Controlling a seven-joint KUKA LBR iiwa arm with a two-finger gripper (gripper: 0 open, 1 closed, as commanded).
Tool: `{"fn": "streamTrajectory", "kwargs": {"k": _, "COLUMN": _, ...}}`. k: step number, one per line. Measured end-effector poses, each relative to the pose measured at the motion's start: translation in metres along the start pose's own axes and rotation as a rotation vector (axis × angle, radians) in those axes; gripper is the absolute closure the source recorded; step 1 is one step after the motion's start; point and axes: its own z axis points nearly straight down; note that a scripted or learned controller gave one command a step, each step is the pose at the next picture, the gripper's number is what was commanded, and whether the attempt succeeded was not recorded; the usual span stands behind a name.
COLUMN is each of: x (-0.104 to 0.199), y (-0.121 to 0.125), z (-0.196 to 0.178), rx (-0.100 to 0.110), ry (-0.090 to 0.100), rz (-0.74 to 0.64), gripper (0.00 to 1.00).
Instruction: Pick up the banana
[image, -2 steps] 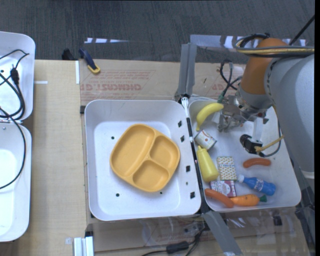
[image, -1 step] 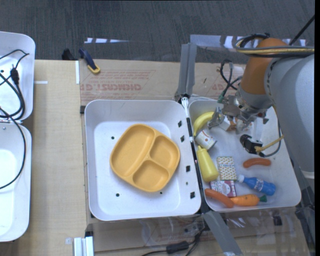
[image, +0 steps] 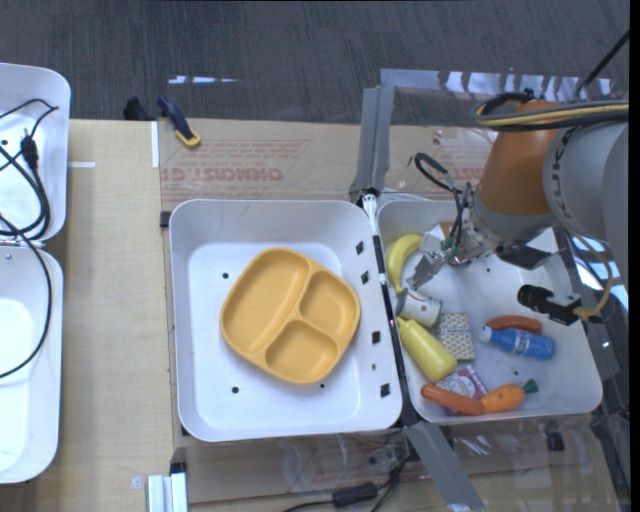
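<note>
Banana lies just left of the pincer, against the bin wall; whether the pincer is apart I cannot tell; approach should straddle its curved middle, avoiding the yellow bottle below

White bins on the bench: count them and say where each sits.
2. The left bin holds a yellow divided plate. The right bin holds the banana and other small items, with the gripper reaching in.

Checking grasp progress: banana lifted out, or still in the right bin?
Still in. The banana lies against the left wall of the right bin, beside the divider. The pincer is next to it, with nothing visibly held.
</note>
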Motion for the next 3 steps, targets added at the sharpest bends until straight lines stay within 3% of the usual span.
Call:
{"fn": "streamTrajectory", "kwargs": {"k": 1, "x": 0.000, "y": -0.033, "z": 0.000, "rx": -0.004, "ry": 0.001, "rz": 0.133, "gripper": 0.00}}
{"fn": "streamTrajectory", "kwargs": {"k": 2, "x": -0.025, "y": 0.021, "z": -0.001, "rx": 0.031, "ry": 0.017, "rz": 0.467, "gripper": 0.00}}
{"fn": "streamTrajectory", "kwargs": {"k": 3, "x": -0.016, "y": 0.027, "z": 0.000, "rx": 0.019, "ry": 0.000, "rz": 0.643, "gripper": 0.00}}
